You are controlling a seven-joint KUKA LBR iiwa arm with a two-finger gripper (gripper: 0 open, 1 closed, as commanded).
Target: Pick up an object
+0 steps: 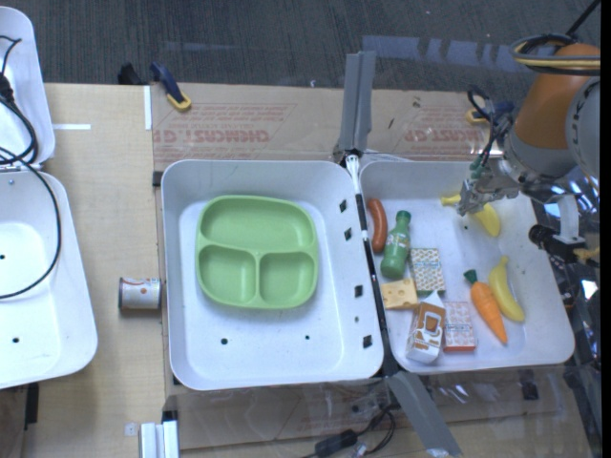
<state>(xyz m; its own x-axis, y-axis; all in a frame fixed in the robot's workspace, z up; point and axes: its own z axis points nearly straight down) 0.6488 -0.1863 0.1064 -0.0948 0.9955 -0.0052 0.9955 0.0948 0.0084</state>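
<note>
My gripper [469,203] hangs low over the back of the right bin [549,346], below the orange-banded wrist [557,103]. Just right of its tip lies a yellow lemon-like piece [489,220]; a small yellow bit [449,199] pokes out on its left. Whether either touches the gripper is unclear. Further forward in the same bin lie a banana [506,290], a carrot [488,310], a green bottle [396,246], a red sausage [378,224], a cracker box [427,268], a cheese wedge [400,295], a small carton [427,334] and a red-and-white packet [459,326].
The left bin [181,284] holds a green divided plate [257,251]. A grey divider post [357,103] stands between the bins at the back. A small can [140,294] lies on the bench left of the bins. White gear with black cables [29,208] sits at far left.
</note>
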